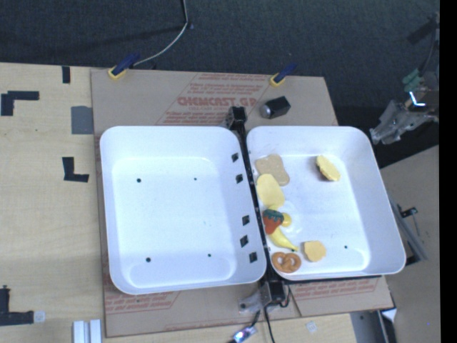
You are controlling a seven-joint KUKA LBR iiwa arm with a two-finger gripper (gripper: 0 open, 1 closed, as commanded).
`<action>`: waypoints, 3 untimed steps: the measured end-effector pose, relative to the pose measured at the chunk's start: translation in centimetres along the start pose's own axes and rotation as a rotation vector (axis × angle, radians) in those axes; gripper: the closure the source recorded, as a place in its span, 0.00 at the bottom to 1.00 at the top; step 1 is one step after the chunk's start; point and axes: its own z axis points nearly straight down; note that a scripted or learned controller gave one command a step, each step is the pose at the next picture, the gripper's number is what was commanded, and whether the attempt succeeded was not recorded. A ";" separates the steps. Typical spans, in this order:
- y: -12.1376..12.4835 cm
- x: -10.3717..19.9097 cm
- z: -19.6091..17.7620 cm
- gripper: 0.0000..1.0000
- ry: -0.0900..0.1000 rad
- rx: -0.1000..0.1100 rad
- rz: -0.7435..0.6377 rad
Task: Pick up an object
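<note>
Toy food lies in the right bin [357,191], with the end effector [400,120] off past that bin's far right corner.

Camera view: against the right bin's left wall sit a tan bread slice [272,168], a yellow piece [269,191] just below it, a strawberry [273,221], a banana [283,241] and a pretzel [286,262] at the near left corner. A small orange-yellow piece [313,250] rests just right of the pretzel; another yellow piece [328,168] lies apart, toward the bin's far right. Whether the end effector is spread or pressed together I cannot tell; it is clear of the bin. The left bin [171,206] adjoins on the bench [43,191].
</note>
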 end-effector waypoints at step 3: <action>-4.1 -6.7 10.7 1.00 0.003 0.008 0.009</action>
